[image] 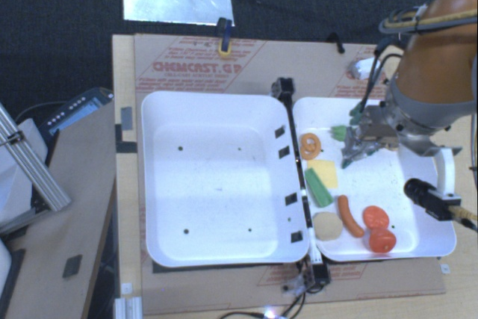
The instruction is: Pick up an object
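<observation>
My gripper (351, 155) hangs over the upper middle of the right bin (429, 235), reaching in from the right. A small green piece (340, 133) lies just up and left of it, partly hidden by the gripper body. Along the bin's left side sit an orange ring (310, 144), a yellow block (324, 175) and a green cucumber-like piece (319, 193). Toward the front lie a beige round piece (326, 226), an orange sausage shape (349, 215) and two red round pieces (376, 217) (382, 240). Nothing visibly sits in the gripper.
The left bin (149, 183) stands beside the right one, joined by a black clipped divider (295, 160). A yellow-and-blue clamp (224, 37) sits at the board's back edge. Grey equipment (45, 153) lies off the bench at left.
</observation>
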### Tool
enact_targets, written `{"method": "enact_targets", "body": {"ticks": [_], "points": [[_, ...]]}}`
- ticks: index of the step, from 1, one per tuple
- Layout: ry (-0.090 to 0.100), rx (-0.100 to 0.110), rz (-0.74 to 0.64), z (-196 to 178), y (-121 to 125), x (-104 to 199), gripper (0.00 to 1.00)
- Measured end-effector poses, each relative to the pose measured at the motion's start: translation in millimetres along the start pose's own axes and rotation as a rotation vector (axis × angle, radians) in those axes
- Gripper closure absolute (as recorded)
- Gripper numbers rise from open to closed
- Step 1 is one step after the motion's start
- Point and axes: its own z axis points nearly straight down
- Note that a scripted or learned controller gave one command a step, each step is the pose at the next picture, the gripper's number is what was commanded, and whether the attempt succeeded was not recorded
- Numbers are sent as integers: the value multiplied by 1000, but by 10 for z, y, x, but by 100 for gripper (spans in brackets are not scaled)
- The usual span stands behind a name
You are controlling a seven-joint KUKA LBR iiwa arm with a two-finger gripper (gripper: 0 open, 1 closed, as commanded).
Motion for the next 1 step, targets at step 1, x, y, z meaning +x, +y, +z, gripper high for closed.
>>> {"method": "enact_targets", "body": {"ticks": [1], "points": [[1,-5,-11,1243,71,1178,100]]}}
